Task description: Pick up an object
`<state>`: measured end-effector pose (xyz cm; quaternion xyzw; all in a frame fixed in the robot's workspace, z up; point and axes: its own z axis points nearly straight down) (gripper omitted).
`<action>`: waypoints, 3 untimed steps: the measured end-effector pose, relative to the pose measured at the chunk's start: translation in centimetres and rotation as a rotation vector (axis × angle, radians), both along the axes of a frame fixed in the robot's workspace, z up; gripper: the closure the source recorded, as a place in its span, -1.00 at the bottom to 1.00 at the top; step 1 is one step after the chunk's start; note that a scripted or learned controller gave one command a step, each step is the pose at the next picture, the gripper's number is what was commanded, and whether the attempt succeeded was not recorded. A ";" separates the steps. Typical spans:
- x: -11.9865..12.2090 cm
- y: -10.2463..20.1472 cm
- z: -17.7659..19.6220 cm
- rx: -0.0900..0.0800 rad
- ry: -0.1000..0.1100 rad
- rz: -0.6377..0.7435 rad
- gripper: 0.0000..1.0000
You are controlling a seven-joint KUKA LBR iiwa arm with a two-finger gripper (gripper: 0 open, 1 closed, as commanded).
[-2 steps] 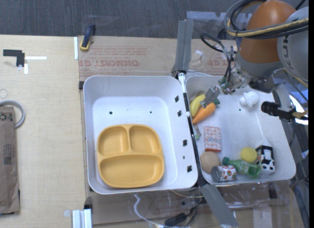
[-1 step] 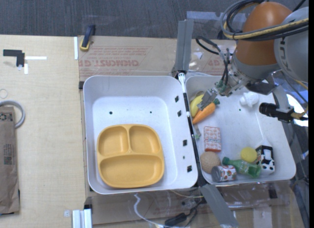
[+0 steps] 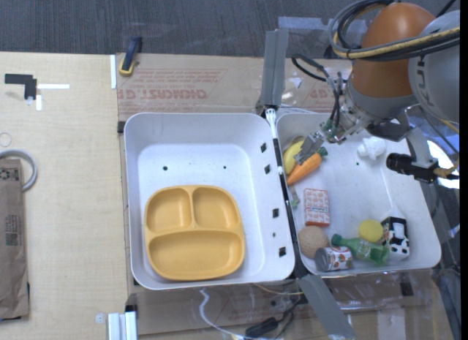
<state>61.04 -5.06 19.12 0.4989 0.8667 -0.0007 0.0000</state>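
A: Where do we see the gripper (image 3: 319,143)?

B: We see it low in the right bin (image 3: 409,207), at the far left corner, hanging from the grey arm (image 3: 431,61) with its orange band (image 3: 391,35). Its fingertips sit right at the carrot (image 3: 303,168) and the yellow fruit (image 3: 293,154), but we cannot tell whether the fingers are spread or closed, nor whether anything sits between them.

A: And those two things lie how?

B: The carrot lies slanted, its leafy end touching the gripper and its point toward the left wall. The yellow fruit sits just beside it, on the far side, against the same wall.

A: What else do we find in that bin?

B: Near the middle we see a small red and white box (image 3: 316,207). Nearer, a tan round ball (image 3: 312,240) touches a small can (image 3: 333,259). A green bottle (image 3: 362,249) lies on its side right of the can, with a yellow ball (image 3: 371,230) just beyond it and a black and white cow toy (image 3: 397,236) at the near right corner. A white crumpled thing (image 3: 371,148) sits toward the far right.

A: And the left bin (image 3: 190,130)?

B: It holds a yellow divided plate (image 3: 194,232) in its near half.

A: Around the bins?

B: Cardboard (image 3: 183,82) lies beyond the left bin, and a brown paper bag (image 3: 13,236) lies at the bench's left edge.
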 end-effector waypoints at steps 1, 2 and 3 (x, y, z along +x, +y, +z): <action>0.0 0.0 0.0 0.000 0.000 0.000 -1.00; 0.0 0.0 0.0 0.000 0.000 0.000 -1.00; 0.0 0.0 0.0 0.000 0.000 0.000 -1.00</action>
